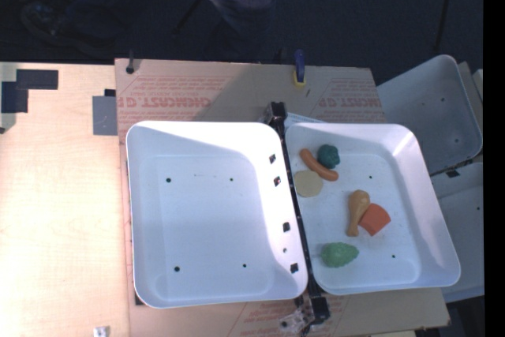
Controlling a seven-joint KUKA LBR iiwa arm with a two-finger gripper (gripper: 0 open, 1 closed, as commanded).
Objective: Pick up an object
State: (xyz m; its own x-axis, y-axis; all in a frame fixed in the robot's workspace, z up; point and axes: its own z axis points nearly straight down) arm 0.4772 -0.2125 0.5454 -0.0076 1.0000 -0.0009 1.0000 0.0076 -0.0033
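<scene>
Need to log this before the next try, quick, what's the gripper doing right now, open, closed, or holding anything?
Gripper: its state cannot be told from the camera view.
The toys lie loose in the right bin.

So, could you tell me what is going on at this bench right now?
Nothing is being handled at this moment. The right bin holds six small items: a dark green lump, an orange-red sausage, a pale disc, a tan drumstick, an orange block and a light green piece. All lie untouched, so the pick has not started.
</scene>
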